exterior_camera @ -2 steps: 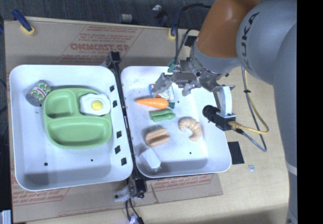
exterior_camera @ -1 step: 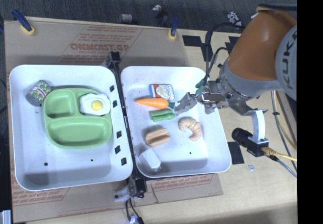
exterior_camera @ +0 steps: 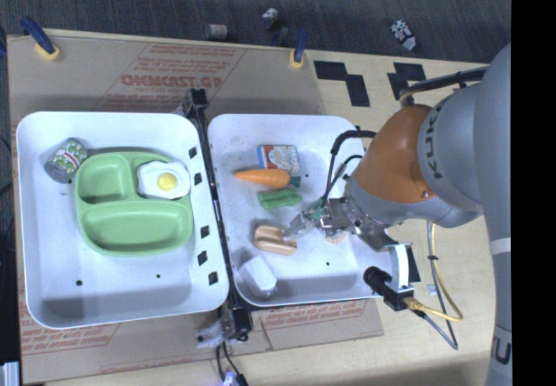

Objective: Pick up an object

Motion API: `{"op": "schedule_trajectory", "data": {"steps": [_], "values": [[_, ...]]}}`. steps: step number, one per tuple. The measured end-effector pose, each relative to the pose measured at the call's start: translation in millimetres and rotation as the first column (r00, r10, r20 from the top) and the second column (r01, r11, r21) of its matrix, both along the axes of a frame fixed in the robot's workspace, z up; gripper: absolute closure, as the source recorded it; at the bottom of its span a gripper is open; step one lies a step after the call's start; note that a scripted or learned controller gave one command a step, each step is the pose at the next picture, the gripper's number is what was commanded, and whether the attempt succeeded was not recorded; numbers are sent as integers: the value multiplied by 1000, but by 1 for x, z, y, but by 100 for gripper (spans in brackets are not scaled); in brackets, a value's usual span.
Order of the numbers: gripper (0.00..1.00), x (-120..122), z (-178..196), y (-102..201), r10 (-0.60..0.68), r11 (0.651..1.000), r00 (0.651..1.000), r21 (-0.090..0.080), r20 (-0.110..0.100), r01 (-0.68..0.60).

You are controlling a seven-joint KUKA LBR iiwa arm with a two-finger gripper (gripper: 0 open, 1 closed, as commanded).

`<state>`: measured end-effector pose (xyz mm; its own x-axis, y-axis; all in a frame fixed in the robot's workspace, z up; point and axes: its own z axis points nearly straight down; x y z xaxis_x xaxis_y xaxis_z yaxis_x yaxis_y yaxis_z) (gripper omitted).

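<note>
The right bin [exterior_camera: 228, 202] holds an orange carrot [exterior_camera: 263, 176], a green vegetable piece [exterior_camera: 280, 198], a small printed carton [exterior_camera: 278, 155], a hot dog bun [exterior_camera: 274, 239] and a white block [exterior_camera: 257, 274]. My gripper [exterior_camera: 306, 221] is low in this bin, just right of and slightly above the hot dog bun, below the green piece. The grey wrist and orange band [exterior_camera: 395, 167] hide the bin's right side. Nothing is visibly held.
The left bin [exterior_camera: 43, 289] carries a green divided plate [exterior_camera: 135, 219] with a fried egg [exterior_camera: 164, 181] in its upper right compartment, and a small can [exterior_camera: 66, 158] at the plate's upper left. A black divider [exterior_camera: 207, 193] runs between the bins. Cables [exterior_camera: 439, 289] trail off at the right.
</note>
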<state>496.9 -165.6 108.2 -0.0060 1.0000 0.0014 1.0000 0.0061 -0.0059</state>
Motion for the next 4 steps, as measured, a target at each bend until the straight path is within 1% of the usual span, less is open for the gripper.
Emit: {"op": "schedule_trajectory", "data": {"steps": [1,2,3,4], "values": [[0,9,-14,42,2,1000,1000,0,7,-2],[100,10,-4,42,7,1000,1000,-1,9,-7],[100,-19,148,-10,-2,1000,1000,-5,11,2],[100,-21,121,-46,-1,1000,1000,-2,3,1]]}}
